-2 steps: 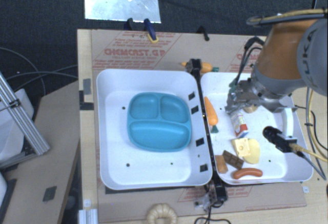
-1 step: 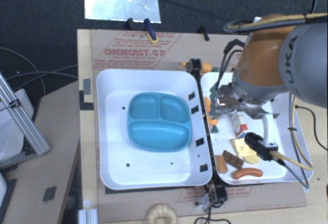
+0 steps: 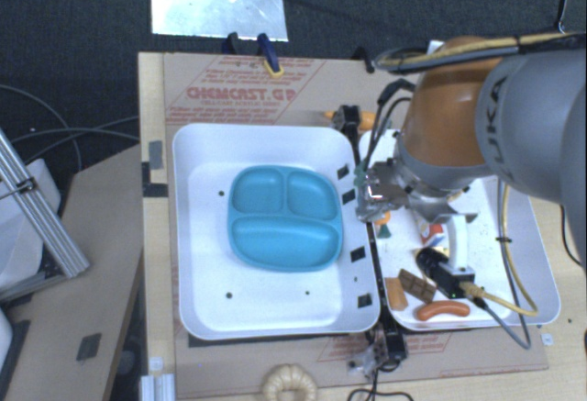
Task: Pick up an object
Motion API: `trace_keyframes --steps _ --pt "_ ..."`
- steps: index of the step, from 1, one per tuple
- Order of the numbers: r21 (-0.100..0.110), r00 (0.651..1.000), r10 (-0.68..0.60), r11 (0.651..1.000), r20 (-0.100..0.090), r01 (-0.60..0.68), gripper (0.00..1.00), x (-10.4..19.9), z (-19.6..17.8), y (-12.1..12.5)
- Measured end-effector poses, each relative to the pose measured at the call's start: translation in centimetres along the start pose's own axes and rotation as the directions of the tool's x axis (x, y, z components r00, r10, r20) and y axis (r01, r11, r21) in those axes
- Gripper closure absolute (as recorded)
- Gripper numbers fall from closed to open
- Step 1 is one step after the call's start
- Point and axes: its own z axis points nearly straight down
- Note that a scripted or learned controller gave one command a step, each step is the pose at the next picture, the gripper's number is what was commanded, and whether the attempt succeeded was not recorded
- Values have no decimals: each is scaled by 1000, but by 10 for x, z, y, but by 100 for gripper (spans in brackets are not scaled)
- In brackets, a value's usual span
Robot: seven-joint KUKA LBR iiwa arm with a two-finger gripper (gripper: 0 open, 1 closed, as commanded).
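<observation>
The grey arm with its orange band (image 3: 449, 115) reaches down over the right bin (image 3: 541, 289). Its gripper (image 3: 443, 243) hangs low over the middle of that bin, largely hidden under the wrist. On the bin floor just in front of it lie a brown chocolate-like block (image 3: 397, 291), a reddish sausage (image 3: 442, 309) and a black piece (image 3: 440, 274). A small green and orange item (image 3: 382, 227) sits at the bin's left wall. Nothing can be seen held.
The left bin (image 3: 206, 206) holds a blue divided plate (image 3: 282, 217). Black clips (image 3: 358, 252) line the wall between the bins. A yellow cable (image 3: 509, 289) loops across the right bin. A small orange object (image 3: 367, 121) lies behind the bins.
</observation>
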Motion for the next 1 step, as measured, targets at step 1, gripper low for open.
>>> trace_keyframes --steps 1 --pt "1 1000 3 1000 1 -3 100 2 -2 -13"
